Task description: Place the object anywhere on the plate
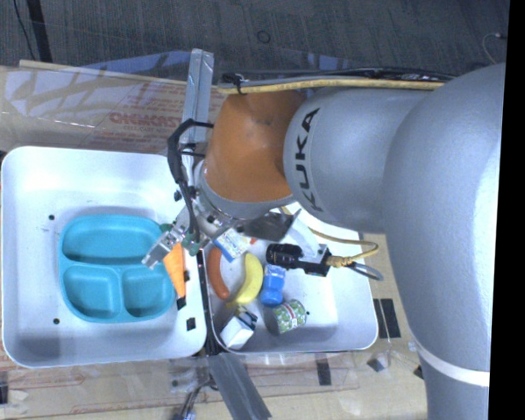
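A blue plate (110, 271) with three compartments lies in the left bin (24, 324). My gripper (166, 249) hangs at the plate's right edge, just left of the wall between the bins. It is shut on an orange carrot-shaped object (177, 272), which points down and right from the fingertips over the plate's right rim. The orange band and the wrist hide the upper part of the gripper.
The right bin (353, 328) holds a yellow banana (252, 279), an orange-red piece (217, 274) beside it, a blue can (272, 286), a green patterned can (288, 317) and a white bottle (237, 330). The arm covers that bin's back half.
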Robot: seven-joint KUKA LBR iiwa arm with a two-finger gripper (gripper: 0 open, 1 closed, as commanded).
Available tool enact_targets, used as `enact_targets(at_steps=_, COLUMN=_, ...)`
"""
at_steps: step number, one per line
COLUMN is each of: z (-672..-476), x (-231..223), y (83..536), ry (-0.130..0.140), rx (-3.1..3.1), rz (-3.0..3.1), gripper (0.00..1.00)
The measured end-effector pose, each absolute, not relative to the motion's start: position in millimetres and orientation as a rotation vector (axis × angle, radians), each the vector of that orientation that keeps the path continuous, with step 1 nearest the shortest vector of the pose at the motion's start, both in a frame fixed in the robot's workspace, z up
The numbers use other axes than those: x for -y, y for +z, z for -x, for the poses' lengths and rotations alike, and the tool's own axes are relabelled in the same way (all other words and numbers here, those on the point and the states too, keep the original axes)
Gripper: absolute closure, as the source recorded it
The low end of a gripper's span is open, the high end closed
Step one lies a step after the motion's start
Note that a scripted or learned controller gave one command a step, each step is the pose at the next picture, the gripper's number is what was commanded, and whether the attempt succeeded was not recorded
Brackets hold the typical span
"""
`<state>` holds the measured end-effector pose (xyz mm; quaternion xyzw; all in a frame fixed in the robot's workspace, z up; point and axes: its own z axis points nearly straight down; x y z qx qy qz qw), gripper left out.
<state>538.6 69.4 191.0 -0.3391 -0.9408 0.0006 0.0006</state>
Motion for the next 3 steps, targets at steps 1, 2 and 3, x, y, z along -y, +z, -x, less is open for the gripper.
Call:
enact_targets(at_steps=1, z=-570.2, x=-96, y=192, ry=0.001, rx=3.035, rz=0.812, gripper=0.00)
enact_targets(at_steps=2, z=-570.9, x=-96, y=202, ry=0.001, rx=3.038, rz=0.806, gripper=1.00)
enact_targets(at_steps=3, z=-570.9, x=-96, y=202, ry=0.001, rx=3.039, rz=0.806, gripper=0.00)
